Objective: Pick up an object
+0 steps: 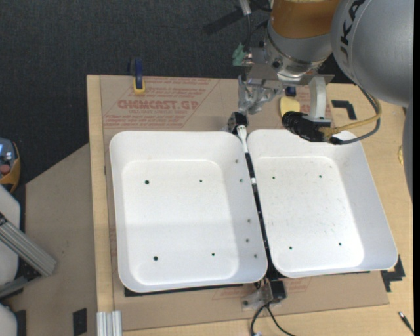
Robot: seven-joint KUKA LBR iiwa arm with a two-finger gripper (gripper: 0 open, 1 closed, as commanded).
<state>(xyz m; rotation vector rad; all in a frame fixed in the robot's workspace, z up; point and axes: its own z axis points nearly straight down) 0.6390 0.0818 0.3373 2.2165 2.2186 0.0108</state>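
Observation:
My gripper (pixel 253 100) hangs from the grey arm with its orange band (pixel 302 20), above the back rim where the two bins meet. It is high over the bench, beyond the bins' back edge. A small pale yellow piece (pixel 288 105) shows just right of it, under the wrist; I cannot tell whether it is a loose object or part of the tool. The left bin (pixel 125 197) and the right bin (pixel 367 197) show white floors with a few dark dots and specks.
The bins rest on a cardboard sheet with red lettering (pixel 157 104). A blue clamp (pixel 138 73) holds its back edge. A black strip (pixel 252 187) runs between the bins. A black plug with a yellow cable (pixel 308 128) hangs over the right bin's back rim.

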